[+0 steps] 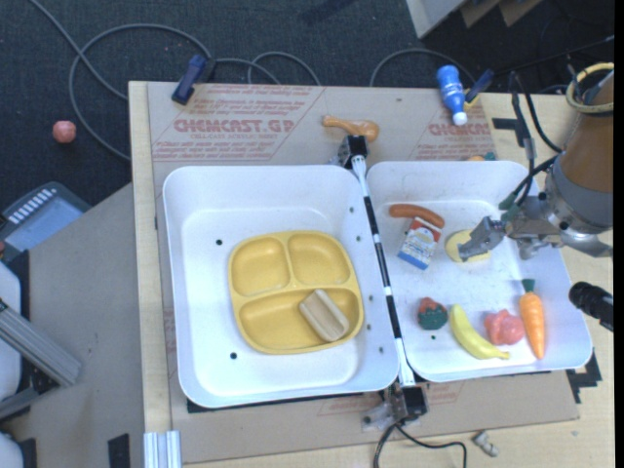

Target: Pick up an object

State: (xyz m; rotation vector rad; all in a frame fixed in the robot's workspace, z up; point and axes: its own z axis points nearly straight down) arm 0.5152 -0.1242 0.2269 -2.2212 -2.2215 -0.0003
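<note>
The right white bin (441,172) holds several toy foods. A red sausage (416,214) lies at the back, with a small blue and white carton (419,245) just in front of it. Along the front are a red and green fruit (432,314), a banana (474,337), a pink piece (504,328) and a carrot (532,322). A pale yellow piece (453,250) lies mid-bin. My gripper (480,240) hangs low right over that piece's right side, reaching in from the right. The piece is partly hidden under it.
The left white bin (195,261) bears a yellow divided plate (258,261) with a tan bread slice (323,315) in its front compartment. Behind the bins lie a blue bottle (450,91), a tan toy (351,126) and a blue clamp (190,78).
</note>
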